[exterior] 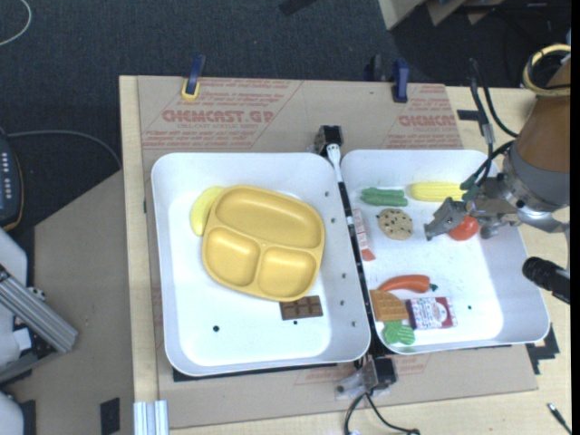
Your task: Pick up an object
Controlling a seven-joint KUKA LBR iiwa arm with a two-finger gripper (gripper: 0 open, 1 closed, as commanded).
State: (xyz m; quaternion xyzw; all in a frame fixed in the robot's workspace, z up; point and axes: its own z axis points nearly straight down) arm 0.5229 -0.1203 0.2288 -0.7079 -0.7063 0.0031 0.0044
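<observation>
Low over the right bin (517, 329) the claw (458, 217) is seen, reached in from the right edge on the grey arm (544, 166); a red-orange round object (466, 230) is pressed right against its dark fingers (443, 219), yet whether that object is actually pinched between them cannot be told, and open or closed cannot be told either; just above, a yellow corn cob (433, 190) is laid flat, with a green vegetable (383, 196) to its left and a speckled cookie (394, 223) below that; nearer the front wall a red pepper (405, 284) is stretched out, and beneath it a brown waffle-like piece (388, 307), a red-and-white packet (429, 314) and a small green item (400, 335) are bunched together, touching; a narrow red-and-white stick (360, 233) is lying along the bin's left wall; over in the left bin (172, 270) a yellow divided plate (263, 242) is sat near the middle, a yellow piece (203, 208) is tucked under its upper-left rim, and a chocolate bar (301, 309) is placed just below it; both bins are carried by the tabletop (136, 152), side by side.
</observation>
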